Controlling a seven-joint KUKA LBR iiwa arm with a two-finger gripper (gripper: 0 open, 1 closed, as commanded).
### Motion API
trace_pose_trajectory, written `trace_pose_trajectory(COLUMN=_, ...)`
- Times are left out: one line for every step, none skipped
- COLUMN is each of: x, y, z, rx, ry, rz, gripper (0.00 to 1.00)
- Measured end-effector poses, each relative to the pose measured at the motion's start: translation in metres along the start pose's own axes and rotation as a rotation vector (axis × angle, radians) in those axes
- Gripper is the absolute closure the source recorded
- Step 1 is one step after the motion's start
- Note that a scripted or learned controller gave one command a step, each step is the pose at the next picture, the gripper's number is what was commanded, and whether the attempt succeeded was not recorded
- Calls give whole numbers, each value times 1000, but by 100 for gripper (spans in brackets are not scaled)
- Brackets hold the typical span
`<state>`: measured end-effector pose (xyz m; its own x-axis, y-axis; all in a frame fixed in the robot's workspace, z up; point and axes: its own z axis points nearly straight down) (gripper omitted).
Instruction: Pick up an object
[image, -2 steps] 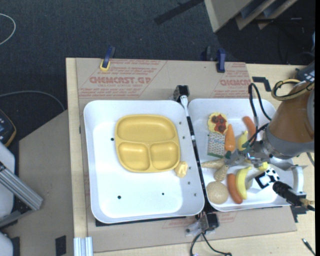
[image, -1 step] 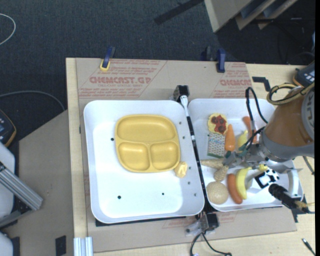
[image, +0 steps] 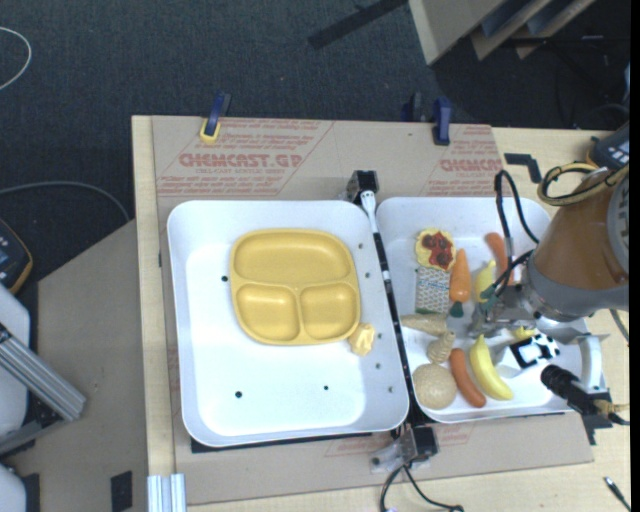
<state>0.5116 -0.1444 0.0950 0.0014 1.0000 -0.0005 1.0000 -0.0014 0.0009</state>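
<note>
My gripper (image: 478, 322) hangs over the crowded right bin (image: 400, 225); I cannot tell its state. It may snag the carrot (image: 459, 277) and banana (image: 487, 368) together.

Counter (image: 300, 160) topped with brown sheet printed in red letters. Yellow clamp (image: 212, 118) and blue clamp (image: 441, 120) on its far edge. Left white bin (image: 200, 330) holds a yellow divided plate (image: 295, 283), three compartments, upright. Small pale yellow piece (image: 362, 341) just beside the plate's near right corner. Dark carpet floor (image: 100, 60) behind. Black cable (image: 420, 490) at front.
</note>
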Motion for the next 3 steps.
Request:
trace_pose_trajectory(x=2, y=5, z=-63, rx=-6, ry=-2, rz=-3, gripper=100)
trace_pose_trajectory(x=-5, y=9, z=-108, rx=-5, ry=-2, rz=-2, gripper=100)
trace_pose_trajectory(x=-5, y=10, z=-131, rx=-4, ry=-2, rz=-3, gripper=100)
